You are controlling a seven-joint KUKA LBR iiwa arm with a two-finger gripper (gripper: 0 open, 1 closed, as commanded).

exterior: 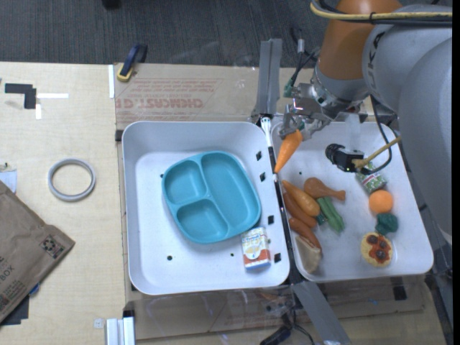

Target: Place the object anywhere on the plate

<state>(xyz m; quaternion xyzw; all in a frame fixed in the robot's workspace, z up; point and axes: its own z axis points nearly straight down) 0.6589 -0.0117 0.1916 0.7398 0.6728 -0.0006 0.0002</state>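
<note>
A blue three-compartment plate (210, 195) lies in the left white bin (144, 264). An orange carrot (287, 152) hangs tilted over the divider between the two bins, its thick end up between the fingers of my gripper (293, 126). The gripper is shut on that end, above the back left corner of the right bin (413, 254). The carrot's tip points down and left, to the right of the plate and apart from it.
A small carton (255, 251) stands in the left bin by the plate's front right. The right bin holds several toy foods: a drumstick (323, 188), green beans (330, 213), an orange (381, 201), a small pizza (376, 248). A tape roll (72, 179) lies on the bench at left.
</note>
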